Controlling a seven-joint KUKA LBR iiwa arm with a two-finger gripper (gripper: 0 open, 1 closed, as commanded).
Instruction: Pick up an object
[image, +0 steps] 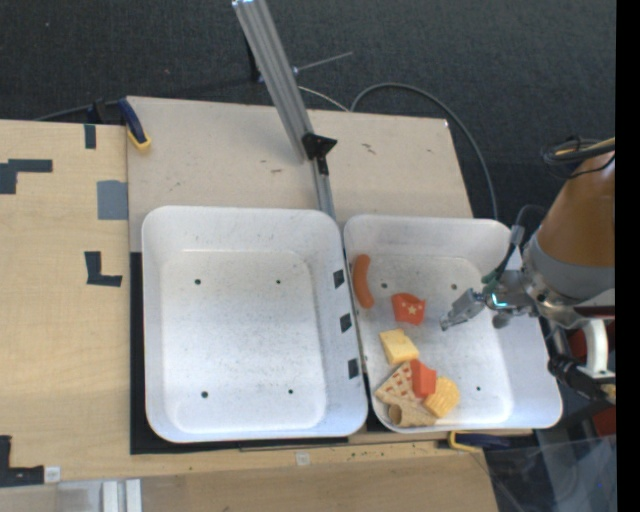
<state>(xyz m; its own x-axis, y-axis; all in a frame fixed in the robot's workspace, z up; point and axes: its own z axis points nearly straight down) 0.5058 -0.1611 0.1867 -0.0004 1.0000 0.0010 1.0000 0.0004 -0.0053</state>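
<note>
1. Reaching in from the right edge of the frame, the arm (580, 230) puts its gripper (462, 312) over the right bin (520, 395), at middle right.
2. Whether its fingers are open or closed cannot be told; nothing shows between them.
3. A red block (407, 308) lies just left of the gripper.
4. An orange sausage piece (362, 280) lies further left, near the bin's left wall.
5. Below sit a yellow block (398, 346) and a cluster of toy food pieces (418, 392) at the bin's lower left.
6. The left bin (240, 320) sits beside it.
</note>
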